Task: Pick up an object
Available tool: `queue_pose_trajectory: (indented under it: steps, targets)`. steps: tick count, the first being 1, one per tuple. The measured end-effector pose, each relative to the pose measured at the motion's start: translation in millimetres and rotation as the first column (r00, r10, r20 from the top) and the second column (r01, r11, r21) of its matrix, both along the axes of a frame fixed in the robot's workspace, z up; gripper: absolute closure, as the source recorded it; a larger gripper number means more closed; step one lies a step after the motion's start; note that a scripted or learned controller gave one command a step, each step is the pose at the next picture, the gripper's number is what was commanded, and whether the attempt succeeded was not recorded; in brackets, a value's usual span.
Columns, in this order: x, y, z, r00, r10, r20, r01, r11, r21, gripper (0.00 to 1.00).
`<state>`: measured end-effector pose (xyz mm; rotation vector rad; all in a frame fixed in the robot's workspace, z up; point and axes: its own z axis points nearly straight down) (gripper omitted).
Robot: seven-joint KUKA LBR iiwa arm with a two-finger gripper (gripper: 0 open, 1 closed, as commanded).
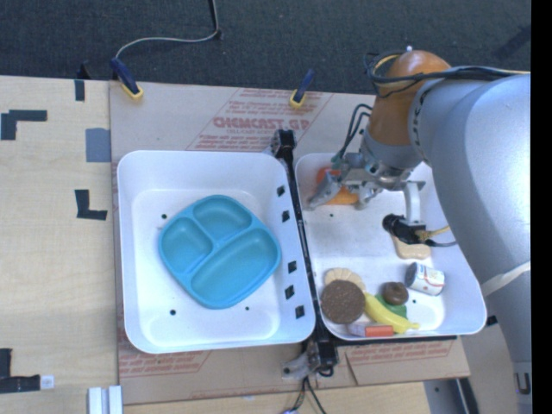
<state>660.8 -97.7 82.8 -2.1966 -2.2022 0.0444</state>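
My gripper [341, 195] is low in the far left corner of the right bin [466, 317]. Its fingers stand apart, open, on either side of a small orange object [344, 199] that lies on the bin floor. A red piece [323, 176] shows just behind the left finger [316, 198]. The grey arm with its orange band comes down over the bin from the right and hides part of the bin's far side.
A blue divided plate [220, 248] lies in the left bin [138, 317]. Along the right bin's near side are a brown round disc [342, 301], a cracker [343, 276], a yellow banana [388, 314], a small brown piece [395, 294], a white can [425, 279] and a tan slice [412, 249].
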Motion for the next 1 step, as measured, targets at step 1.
queue_pose_trajectory:
  steps: [1]
  targets:
    - [0.0, -0.1, 0.0, 1.000, 0.001, 0.000, -0.001, 1.000, 0.000, 0.00]
